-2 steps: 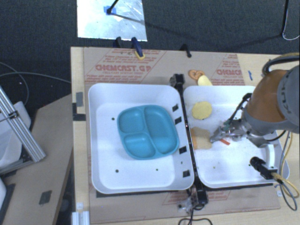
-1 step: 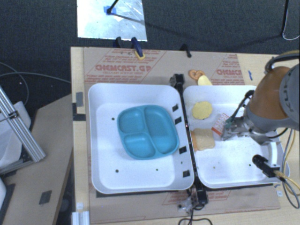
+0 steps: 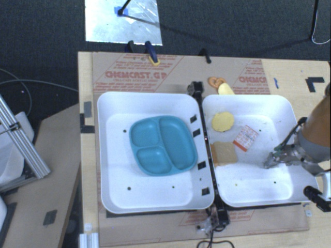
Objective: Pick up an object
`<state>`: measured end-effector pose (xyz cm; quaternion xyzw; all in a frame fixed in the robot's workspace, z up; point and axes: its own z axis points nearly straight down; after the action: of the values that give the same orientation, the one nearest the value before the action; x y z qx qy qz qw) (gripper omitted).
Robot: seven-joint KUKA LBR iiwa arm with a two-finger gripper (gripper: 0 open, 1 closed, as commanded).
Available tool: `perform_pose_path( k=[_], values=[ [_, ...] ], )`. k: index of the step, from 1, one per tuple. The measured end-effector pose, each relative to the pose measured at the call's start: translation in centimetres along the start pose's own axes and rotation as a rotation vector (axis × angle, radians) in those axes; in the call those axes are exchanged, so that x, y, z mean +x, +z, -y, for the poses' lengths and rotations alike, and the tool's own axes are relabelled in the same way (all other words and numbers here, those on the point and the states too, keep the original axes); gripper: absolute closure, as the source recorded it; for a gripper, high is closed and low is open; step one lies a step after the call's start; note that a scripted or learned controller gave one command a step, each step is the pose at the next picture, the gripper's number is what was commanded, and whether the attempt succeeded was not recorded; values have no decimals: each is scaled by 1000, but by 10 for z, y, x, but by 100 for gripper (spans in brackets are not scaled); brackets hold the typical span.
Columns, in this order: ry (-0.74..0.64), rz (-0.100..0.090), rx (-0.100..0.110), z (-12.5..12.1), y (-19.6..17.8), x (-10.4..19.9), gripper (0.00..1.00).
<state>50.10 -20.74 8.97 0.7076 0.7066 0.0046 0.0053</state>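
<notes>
Two white bins side by side on the counter (image 3: pixel 289 71). In the left bin (image 3: pixel 111 138), a blue divided plate (image 3: pixel 163 144). In the right bin (image 3: pixel 282 187), a yellow round piece (image 3: pixel 223 121) near the back, a small red-and-white packet (image 3: pixel 245 137) just beside it, and a tan flat square (image 3: pixel 223 153) close to the left wall. End effector (image 3: pixel 272 160) low over the right part of this bin, well apart from those three items, nothing pinched; whether spread or pressed together, impossible to tell.
</notes>
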Motion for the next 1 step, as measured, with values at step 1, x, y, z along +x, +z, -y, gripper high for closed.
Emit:
perform_pose_path(
  k=[1],
  values=[
    [-15,-5,6,11,-76,105,100]
  ],
)
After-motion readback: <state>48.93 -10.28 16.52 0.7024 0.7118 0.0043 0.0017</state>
